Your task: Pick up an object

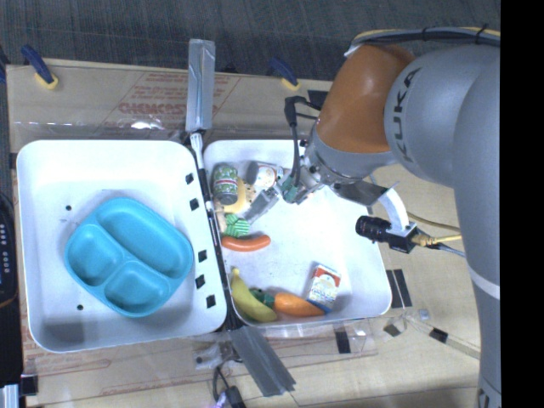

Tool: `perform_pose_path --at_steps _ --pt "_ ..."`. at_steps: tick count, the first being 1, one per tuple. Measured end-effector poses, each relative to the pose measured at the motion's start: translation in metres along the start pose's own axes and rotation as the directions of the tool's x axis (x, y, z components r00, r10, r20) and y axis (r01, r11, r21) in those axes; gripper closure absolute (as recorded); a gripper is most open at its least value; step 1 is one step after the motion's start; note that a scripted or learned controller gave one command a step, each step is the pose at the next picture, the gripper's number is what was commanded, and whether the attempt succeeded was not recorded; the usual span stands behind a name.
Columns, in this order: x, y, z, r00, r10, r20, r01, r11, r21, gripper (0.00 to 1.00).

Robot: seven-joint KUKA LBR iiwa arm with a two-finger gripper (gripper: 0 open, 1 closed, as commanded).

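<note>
My gripper hangs low in the right bin, near its back left corner, below the orange-banded wrist. Right beside it are a green can and a pale rounded object. Just under its tip lie a small green and yellow toy and a red sausage. At the bin's front lie a banana and a carrot, with a small red and white carton beside them. I cannot see anything held.
The left bin holds a blue divided plate. A metal divider stands between the bins at the back. The arm's bulk covers the right bin's back right part. A black cable fitting sticks out over the right rim.
</note>
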State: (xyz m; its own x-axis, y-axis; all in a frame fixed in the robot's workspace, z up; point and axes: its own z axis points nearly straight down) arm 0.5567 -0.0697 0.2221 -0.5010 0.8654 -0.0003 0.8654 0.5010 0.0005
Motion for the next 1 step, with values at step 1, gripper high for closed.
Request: perform_pose_path --at_steps 1 --pt "0.0149 -0.0166 0.0311 0.997 0.073 -0.002 -0.073 0.997 0.003 0.0"
